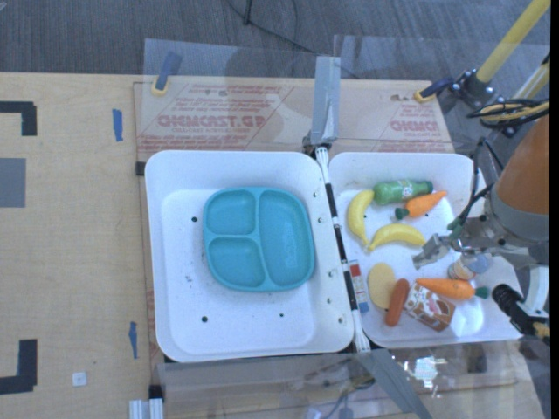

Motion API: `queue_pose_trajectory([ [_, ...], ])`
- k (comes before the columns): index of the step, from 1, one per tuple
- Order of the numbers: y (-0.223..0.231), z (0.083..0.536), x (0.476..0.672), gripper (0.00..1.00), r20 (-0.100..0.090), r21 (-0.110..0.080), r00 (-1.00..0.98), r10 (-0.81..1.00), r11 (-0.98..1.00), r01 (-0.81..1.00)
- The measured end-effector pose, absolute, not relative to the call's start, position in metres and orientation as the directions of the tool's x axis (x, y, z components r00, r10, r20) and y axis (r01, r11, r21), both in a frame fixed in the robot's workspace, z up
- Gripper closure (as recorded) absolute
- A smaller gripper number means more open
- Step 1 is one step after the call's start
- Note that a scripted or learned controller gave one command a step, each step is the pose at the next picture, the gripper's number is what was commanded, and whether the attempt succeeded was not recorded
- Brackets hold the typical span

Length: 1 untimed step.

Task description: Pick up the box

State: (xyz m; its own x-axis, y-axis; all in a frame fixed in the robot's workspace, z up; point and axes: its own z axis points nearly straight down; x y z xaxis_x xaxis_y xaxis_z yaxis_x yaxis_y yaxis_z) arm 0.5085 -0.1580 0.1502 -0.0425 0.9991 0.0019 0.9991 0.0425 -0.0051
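Small red-brown printed carton box (428, 309) lying just below-left of metal two-finger gripper (454, 250); gripper hovering, grip state can't tell.

Floor: grey carpet (105, 11) at the far side, with thin black cables (253, 7) lying on it.
Bench: light wooden bench top (70, 234), with black corner marks (24, 118) and small blue tape strips (117, 124) on the left.
Sheet: clear plastic sheet with red print (214, 116), far on the bench.
Right: slanted yellow pole (515, 33) at the far right.
Light: even, soft.
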Motion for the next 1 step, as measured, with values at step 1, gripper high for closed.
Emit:
queue_pose_trajectory([
  [1,-0.1588,0.1151,0.4916,0.00,0.004,-0.005,-0.173,0.985,0.173,0.985],
])
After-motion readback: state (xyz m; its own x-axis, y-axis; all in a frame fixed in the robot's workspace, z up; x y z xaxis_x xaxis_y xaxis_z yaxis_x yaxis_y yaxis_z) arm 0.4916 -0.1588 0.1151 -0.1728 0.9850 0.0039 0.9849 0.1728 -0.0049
